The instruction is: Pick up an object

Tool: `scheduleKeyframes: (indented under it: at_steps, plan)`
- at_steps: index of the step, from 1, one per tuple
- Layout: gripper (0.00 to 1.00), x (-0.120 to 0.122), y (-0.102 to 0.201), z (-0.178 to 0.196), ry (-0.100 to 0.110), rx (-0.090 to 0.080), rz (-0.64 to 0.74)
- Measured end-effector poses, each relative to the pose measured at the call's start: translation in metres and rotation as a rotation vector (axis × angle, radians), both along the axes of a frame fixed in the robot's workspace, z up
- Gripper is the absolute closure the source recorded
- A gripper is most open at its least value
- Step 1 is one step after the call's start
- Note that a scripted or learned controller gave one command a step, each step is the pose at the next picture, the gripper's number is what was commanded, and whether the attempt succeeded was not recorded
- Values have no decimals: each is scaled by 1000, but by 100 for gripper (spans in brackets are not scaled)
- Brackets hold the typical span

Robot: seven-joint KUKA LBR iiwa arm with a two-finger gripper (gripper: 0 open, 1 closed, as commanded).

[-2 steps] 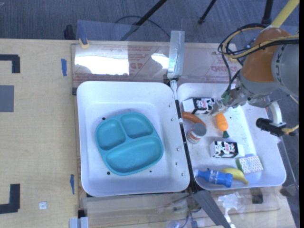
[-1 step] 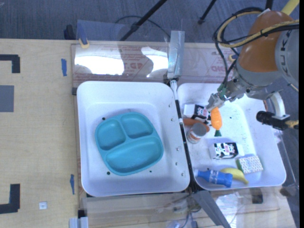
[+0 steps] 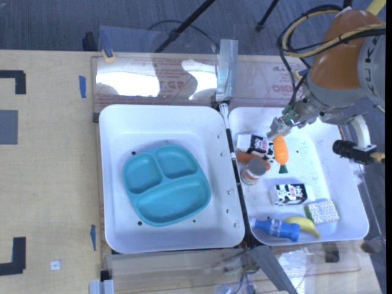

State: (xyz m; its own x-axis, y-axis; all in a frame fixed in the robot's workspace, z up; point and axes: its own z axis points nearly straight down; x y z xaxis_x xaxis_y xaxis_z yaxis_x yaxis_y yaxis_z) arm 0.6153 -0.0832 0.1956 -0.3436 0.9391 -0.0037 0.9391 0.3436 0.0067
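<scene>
Objects for picking all lie in the right bin (image 3: 355, 225), and none of them looks lifted yet, so as far as this view shows the task is at its reaching stage, with grasp and lift both left to do. Going by size: the arm (image 3: 346, 48) leans in over the bin's upper right corner, its orange band above the wrist. The left bin (image 3: 116, 225) bears a blue divided plate (image 3: 166, 184), which sits well apart from the arm and seems out of play. In the right bin, a blue bottle (image 3: 277, 228) lies along the lower edge with a yellow banana (image 3: 305, 224) just beside it and a checked sponge (image 3: 323, 212) next to that. A black-and-white carton (image 3: 290, 193) rests in the middle, and another small box (image 3: 257, 144) sits near the upper left. An orange carrot (image 3: 280, 150) lies just beside that box, with a small jar (image 3: 253, 171) below. The gripper (image 3: 277, 127) hangs close above the carrot and the box, most likely its target; whether it is wide or narrow cannot be told at this size.
</scene>
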Motion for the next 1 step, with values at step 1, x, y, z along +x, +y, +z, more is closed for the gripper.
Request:
scheduleKeyframes:
  at_steps: [1]
  plan:
    - [100, 1, 0, 10, -5, -1, -1]
